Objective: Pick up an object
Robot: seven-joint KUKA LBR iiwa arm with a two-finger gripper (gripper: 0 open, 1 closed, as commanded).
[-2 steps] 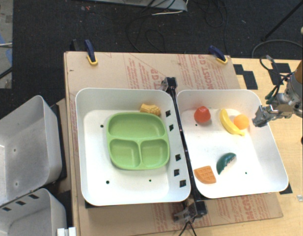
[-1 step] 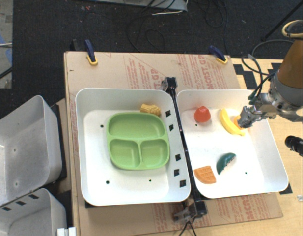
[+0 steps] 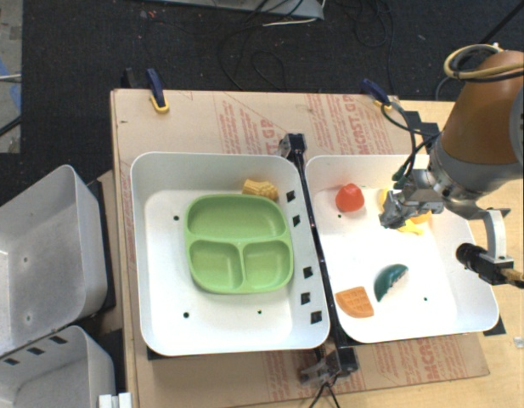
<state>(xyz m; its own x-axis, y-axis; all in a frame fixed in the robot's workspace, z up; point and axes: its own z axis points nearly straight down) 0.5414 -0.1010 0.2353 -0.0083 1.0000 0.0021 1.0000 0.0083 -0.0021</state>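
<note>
The gripper (image 3: 401, 213) is down in the right bin (image 3: 465, 317) over a yellow object (image 3: 417, 222), which it mostly covers; whether the fingers are apart or closed I cannot tell. I'd centre over the yellow piece first, keeping off the red toy (image 3: 350, 197) nearby.

- A rounded grey robot arm (image 3: 487, 155) carries a broad, glossy orange band above its wrist.
- Black cables run along the arm's near side, and a pale hose loops over its top.
- Its small, blocky end effector (image 3: 397, 212) is grey metal with dark fittings.
</note>
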